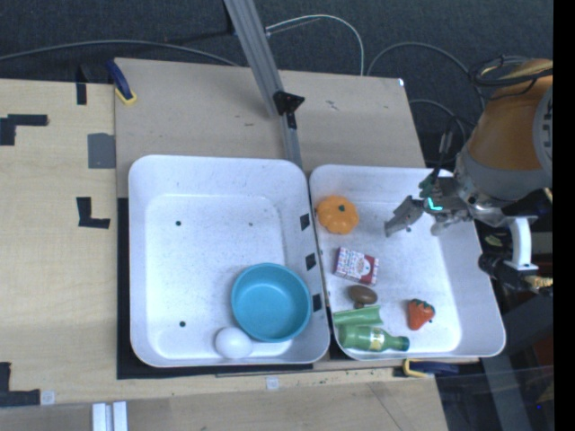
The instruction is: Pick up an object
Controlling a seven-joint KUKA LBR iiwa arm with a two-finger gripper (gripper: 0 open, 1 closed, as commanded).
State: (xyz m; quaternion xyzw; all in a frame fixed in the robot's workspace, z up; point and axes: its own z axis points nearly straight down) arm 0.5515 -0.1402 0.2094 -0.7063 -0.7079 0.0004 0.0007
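Observation:
The right bin point(467, 317) holds an orange pumpkin-like toy point(337, 215), a small red-and-white box point(356, 265), a brown oval piece point(362, 295), a green bottle point(373, 338) lying along the front wall, and a red strawberry point(420, 312). My gripper point(418, 224) hangs over the bin's upper right part, to the right of the orange toy and apart from it. Its fingers are spread, one grey finger point(398, 219) pointing toward the orange toy, with nothing between them.
The left bin point(153, 241) holds a blue bowl point(269, 301) and a white ball point(234, 341) near its front wall. A grey pole point(260, 52) slants down to the bins' shared back edge. Cables lie on the dark floor behind the bench.

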